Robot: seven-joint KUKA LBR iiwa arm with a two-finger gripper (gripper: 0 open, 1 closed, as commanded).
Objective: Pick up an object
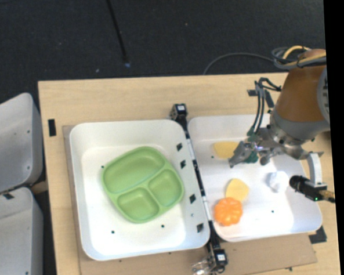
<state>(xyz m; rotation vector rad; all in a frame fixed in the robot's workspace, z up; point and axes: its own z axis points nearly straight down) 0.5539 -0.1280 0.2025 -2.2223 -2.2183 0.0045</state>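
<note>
Right now the gripper (247, 153) hangs low in the right bin (293, 216), beside a pale yellow piece (225, 149) lying just to its left, toward the divider. Whether it is wide or closed, I cannot tell. A yellow wedge (237, 189) and an orange fruit (228, 211) lie nearer the front edge, apart from it. The pale piece seems the likeliest pick.

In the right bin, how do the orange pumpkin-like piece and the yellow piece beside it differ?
The orange piece is round, ribbed and bulky; the yellow piece looks flatter, smoother and smaller. The orange piece lies at the right bin's near-left corner; the yellow piece lies farther in, nearer the gripper. They lie close together; contact is unclear. Neither is gripped.
</note>
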